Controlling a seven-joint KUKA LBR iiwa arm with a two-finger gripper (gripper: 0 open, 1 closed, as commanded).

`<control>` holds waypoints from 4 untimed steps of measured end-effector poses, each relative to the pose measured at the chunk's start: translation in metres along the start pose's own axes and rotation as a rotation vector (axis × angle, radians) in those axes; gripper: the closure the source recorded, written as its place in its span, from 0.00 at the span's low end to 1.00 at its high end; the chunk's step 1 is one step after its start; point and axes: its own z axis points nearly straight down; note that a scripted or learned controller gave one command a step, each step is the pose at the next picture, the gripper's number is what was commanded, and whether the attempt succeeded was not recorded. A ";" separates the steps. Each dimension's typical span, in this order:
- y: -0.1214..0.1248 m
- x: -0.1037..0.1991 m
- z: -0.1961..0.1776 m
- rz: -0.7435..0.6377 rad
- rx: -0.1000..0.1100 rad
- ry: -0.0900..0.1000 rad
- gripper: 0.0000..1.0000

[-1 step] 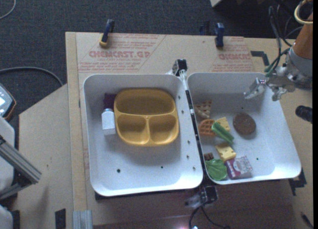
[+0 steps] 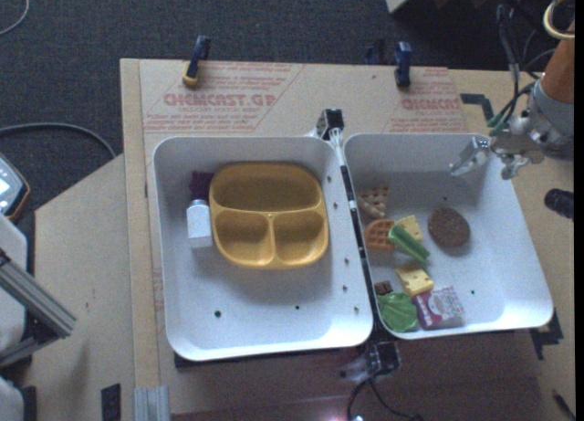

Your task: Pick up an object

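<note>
My gripper (image 2: 486, 160) hangs over the back right part of the right bin (image 2: 511, 264), its two fingers spread apart and nothing between them. Below and left of it lies a round brown patty (image 2: 449, 227). Further left are a waffle (image 2: 379, 231), a pretzel-like piece (image 2: 372, 200), a yellow cheese block (image 2: 408, 225) and a green bean pod (image 2: 411, 245). Near the front sit a cheese wedge (image 2: 416, 279), a green leaf (image 2: 397, 311) and a pink packet (image 2: 442, 308).
The left bin (image 2: 182, 319) holds a yellow divided plate (image 2: 269, 214), a white bottle (image 2: 199, 224) and a dark purple item (image 2: 201, 182). Clamps (image 2: 194, 61) hold the cardboard sheet at the back. The bins' shared rim (image 2: 351, 227) runs down the middle.
</note>
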 end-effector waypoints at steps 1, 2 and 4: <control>-0.002 0.011 0.054 -0.001 0.006 0.002 0.00; -0.001 0.007 0.117 0.000 0.006 0.002 0.00; 0.000 0.007 0.104 0.001 -0.001 -0.001 1.00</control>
